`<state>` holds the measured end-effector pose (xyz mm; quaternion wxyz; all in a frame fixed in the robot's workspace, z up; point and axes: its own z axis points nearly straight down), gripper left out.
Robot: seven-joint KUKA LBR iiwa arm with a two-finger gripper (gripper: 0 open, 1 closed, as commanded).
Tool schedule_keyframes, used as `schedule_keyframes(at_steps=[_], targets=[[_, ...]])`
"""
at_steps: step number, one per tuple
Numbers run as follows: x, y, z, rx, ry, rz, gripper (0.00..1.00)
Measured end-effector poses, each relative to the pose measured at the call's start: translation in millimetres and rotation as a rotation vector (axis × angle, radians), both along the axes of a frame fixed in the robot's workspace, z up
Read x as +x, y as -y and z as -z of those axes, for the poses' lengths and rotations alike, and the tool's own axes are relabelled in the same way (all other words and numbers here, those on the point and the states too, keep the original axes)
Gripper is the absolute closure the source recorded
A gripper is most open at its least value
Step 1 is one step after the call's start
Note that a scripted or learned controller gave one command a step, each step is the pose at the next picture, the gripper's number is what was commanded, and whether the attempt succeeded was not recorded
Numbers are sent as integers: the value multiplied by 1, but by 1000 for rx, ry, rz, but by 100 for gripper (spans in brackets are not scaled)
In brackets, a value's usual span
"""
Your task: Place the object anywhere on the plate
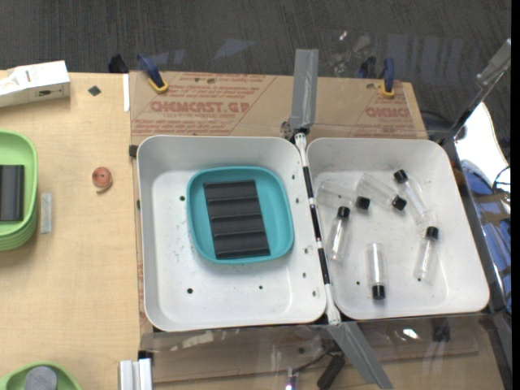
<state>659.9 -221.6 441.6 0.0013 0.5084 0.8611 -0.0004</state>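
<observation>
1. Six clear tubes with black caps lie scattered in the right bin (455,218), none on the plate.
2. The front tube (375,268) lies roughly lengthwise front to back, cap toward the near rim.
3. The left tube (337,234) and the right tube (425,257) run nearly the same way, caps toward the far side.
4. Three more tubes (380,192) lie slantwise near the far wall, close together.
5. The teal plate (279,218) sits in the left bin (162,242) and bears a black ribbed block (236,218).
6. Behind the bins lies printed cardboard (211,100); at left a wooden bench (73,283) with a green dish (24,157); beyond it, grey carpet (244,15).
</observation>
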Motion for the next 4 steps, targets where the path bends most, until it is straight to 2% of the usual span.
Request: schedule_keyframes(at_steps=[1, 2, 3, 4], targets=[[0, 1, 0, 0, 1, 90, 0], [0, 0, 0, 0, -1, -53, 0], [0, 0, 0, 0, -1, -57, 0], [0, 1, 0, 0, 0, 30, 0]])
